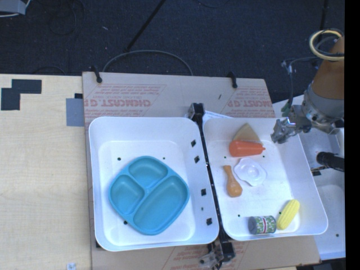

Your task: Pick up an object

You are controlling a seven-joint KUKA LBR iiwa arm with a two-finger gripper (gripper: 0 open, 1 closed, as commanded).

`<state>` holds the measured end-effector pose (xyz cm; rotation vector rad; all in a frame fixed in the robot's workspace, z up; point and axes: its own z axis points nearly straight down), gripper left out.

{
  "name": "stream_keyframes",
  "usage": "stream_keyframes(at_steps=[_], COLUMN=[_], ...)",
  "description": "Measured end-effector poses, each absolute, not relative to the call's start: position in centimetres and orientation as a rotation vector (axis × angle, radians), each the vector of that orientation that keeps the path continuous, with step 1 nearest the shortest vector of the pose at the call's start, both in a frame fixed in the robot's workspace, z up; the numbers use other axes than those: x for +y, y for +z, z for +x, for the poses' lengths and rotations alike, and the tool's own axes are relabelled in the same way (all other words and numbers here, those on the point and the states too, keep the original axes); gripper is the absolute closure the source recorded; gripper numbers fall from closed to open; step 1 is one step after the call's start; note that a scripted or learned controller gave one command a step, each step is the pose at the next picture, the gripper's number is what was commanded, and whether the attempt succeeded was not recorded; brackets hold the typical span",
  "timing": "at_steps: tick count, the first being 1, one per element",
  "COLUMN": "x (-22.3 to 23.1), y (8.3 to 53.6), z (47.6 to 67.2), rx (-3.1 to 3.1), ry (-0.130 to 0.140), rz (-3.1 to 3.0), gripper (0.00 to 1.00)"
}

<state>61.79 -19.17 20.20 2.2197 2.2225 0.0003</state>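
The right bin (306,179) holds several toy foods: an orange carrot (246,148), a tan wedge (246,133) behind it, a white fried egg (251,172), an orange drumstick (231,182), a yellow corn cob (288,214) and a small green can (262,224). The gripper (281,134) hangs over the bin's back right corner, to the right of the carrot and apart from every item. Nothing shows between its fingers.
The left bin (104,145) holds a blue divided plate (148,194). A black divider bar (203,173) runs between the bins. Cardboard lies under both. A wooden bench top (39,179) stretches to the left. The arm's grey and orange body (329,89) stands at the right edge.
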Motion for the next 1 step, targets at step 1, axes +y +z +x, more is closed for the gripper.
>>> stream_keyframes(at_steps=[1], x=[-14.78], y=[20.14], z=[61.92], rx=[2.229], ry=[-0.001], rz=[2.22], gripper=[1.0])
